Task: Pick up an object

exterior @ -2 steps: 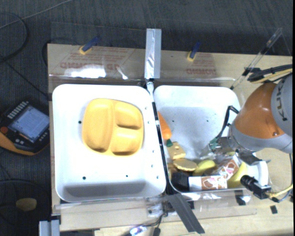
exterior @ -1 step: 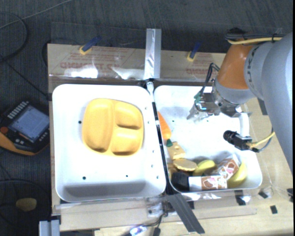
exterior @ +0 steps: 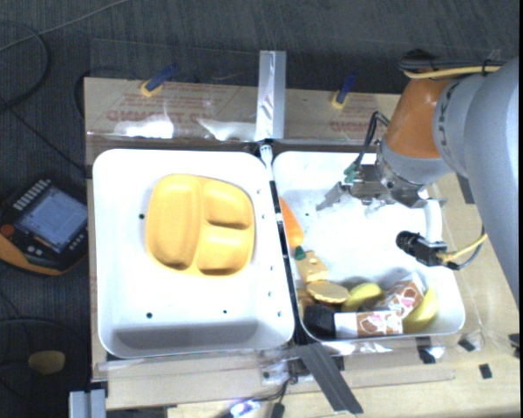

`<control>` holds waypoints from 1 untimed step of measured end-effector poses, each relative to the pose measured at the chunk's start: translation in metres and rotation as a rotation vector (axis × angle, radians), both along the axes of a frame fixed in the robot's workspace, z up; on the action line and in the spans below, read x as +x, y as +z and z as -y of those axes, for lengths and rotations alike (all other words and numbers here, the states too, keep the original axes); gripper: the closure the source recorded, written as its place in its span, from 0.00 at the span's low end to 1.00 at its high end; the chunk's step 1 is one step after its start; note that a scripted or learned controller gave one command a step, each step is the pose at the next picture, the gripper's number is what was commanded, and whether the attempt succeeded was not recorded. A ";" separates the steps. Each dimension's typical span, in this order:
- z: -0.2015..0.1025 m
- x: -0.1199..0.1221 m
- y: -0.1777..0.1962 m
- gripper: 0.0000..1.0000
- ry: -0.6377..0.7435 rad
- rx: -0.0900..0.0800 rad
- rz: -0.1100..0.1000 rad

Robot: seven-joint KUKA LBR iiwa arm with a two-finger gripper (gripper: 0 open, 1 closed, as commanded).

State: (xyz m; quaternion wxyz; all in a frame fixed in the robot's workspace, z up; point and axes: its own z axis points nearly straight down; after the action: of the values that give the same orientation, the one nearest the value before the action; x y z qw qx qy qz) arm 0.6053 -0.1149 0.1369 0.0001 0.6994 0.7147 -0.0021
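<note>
Objects (exterior: 366,307) crowd the right bin's (exterior: 331,233) near edge.
You cannot tell the gripper's (exterior: 353,190) state; the wrist hides it.

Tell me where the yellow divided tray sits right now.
The yellow divided tray lies in the left white bin, toward its upper middle, just across the centre divider from the carrot in the right bin.

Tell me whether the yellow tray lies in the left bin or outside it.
In. The yellow tray rests flat on the left bin's floor, white rim showing all around it.
</note>
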 end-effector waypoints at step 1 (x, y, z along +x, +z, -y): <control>-0.009 -0.058 -0.047 0.00 -0.051 0.001 0.014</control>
State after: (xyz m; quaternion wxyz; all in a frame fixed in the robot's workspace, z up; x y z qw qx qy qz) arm 0.5474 -0.1055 0.0900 0.0047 0.7174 0.6966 0.0030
